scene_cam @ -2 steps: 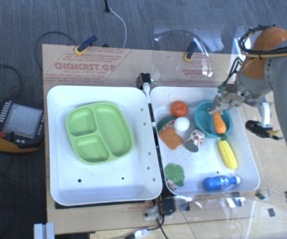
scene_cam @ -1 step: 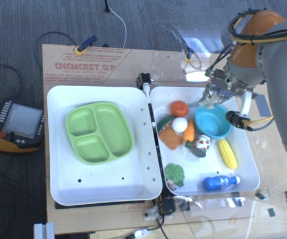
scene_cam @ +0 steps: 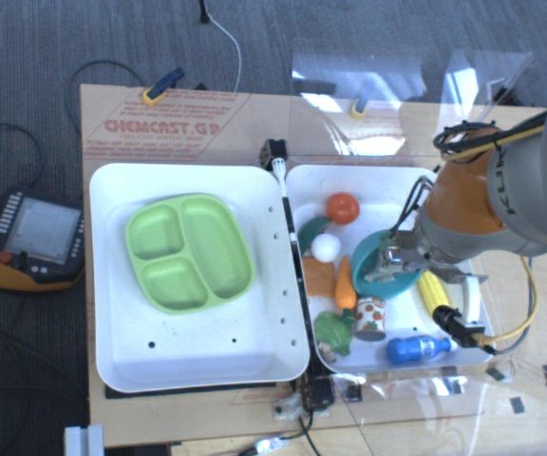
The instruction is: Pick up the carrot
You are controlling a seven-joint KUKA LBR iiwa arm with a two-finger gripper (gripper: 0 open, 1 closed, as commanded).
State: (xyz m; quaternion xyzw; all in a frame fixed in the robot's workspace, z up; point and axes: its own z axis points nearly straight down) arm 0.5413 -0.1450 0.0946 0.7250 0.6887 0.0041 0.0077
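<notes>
At the bottom of the frame, in the lower right part of the right bin (scene_cam: 387, 180), lies a blue bottle (scene_cam: 416, 350) on its side. Just left of it stands a small can (scene_cam: 370, 317) with a red and white label, and further left is a green leafy vegetable (scene_cam: 332, 332) against the bin's lower left corner. A yellow object (scene_cam: 433, 294), long like a banana or corn, lies at the right side, just above the bottle.

A little higher, near the middle of the right bin, the carrot (scene_cam: 346, 284) lies almost upright in the picture, orange, touching the can's top. Beside it on the left is a pale orange piece (scene_cam: 319, 277), and above that a white ball (scene_cam: 326, 247) with a dark green item (scene_cam: 312, 228) behind it. To the right of the carrot sits a teal bowl (scene_cam: 385, 264).

The gripper (scene_cam: 383, 264) hangs over the teal bowl, near the carrot but not on it. I cannot tell how wide it stands, and nothing is seen held in it. The arm (scene_cam: 487, 202) comes from the right of the frame.

Higher in the bin is a red tomato (scene_cam: 343, 207).

The left bin (scene_cam: 112, 283) holds a green divided plate (scene_cam: 189, 251). At the far left edge of the frame, on the carpet, lies a control pendant (scene_cam: 31, 240).
</notes>
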